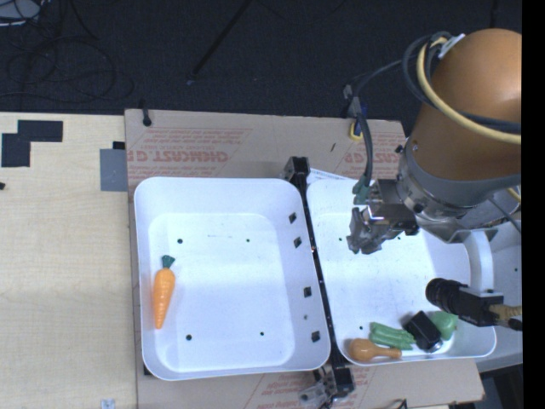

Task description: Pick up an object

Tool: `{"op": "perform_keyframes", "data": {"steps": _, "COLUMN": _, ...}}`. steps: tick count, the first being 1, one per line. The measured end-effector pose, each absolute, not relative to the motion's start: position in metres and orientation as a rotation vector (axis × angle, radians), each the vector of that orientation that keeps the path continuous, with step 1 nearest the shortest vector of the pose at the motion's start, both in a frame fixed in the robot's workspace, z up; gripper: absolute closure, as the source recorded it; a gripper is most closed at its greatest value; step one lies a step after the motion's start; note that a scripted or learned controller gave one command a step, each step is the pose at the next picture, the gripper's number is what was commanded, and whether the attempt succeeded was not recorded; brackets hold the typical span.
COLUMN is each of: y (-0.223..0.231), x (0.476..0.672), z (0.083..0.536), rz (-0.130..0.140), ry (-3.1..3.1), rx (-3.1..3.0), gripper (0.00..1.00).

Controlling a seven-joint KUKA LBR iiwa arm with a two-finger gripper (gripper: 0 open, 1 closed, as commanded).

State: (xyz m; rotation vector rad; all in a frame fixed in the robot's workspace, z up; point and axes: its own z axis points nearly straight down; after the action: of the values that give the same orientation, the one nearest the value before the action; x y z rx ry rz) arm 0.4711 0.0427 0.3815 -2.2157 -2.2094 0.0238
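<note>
The gripper (368, 237) hangs over the right bin (341, 313), near that bin's far-left part and close to the divider between the two bins. Whether it is wide or narrow cannot be told from this slanted view; nothing is seen held in it. The likely picks are bunched in the right bin's near edge: a green vegetable toy (391, 335), an orange-tan pear-shaped toy (372, 350) touching it at the near rim, a small black block (423, 329) and a green rounded piece (444, 322) just beside it toward the near-right corner. A toy carrot (163, 290) lies alone by the left wall of the left bin (221, 196), well apart from the arm. Since the cluster sits against the rim, the sloped wall probably limits how the gripper can close around anything there; the lone carrot looks easier, but lies farther away.
</note>
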Motion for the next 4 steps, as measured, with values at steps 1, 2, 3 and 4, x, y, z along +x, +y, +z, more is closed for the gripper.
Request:
{"op": "perform_keyframes", "data": {"steps": 1, "y": 0.012, "x": 0.485, "z": 0.526, "rz": -0.014, "ry": -2.226, "rx": -2.230, "gripper": 1.00}}
{"op": "perform_keyframes", "data": {"steps": 2, "y": 0.021, "x": 0.538, "z": 0.314, "rz": 0.024, "ry": -2.212, "rx": -2.213, "gripper": 1.00}}
{"op": "perform_keyframes", "data": {"steps": 3, "y": 0.048, "x": 0.636, "z": 0.339, "rz": -0.004, "ry": -2.228, "rx": -2.220, "gripper": 1.00}}
{"op": "perform_keyframes", "data": {"steps": 4, "y": 0.029, "x": 0.644, "z": 0.306, "rz": 0.008, "ry": -2.218, "rx": -2.221, "gripper": 1.00}}
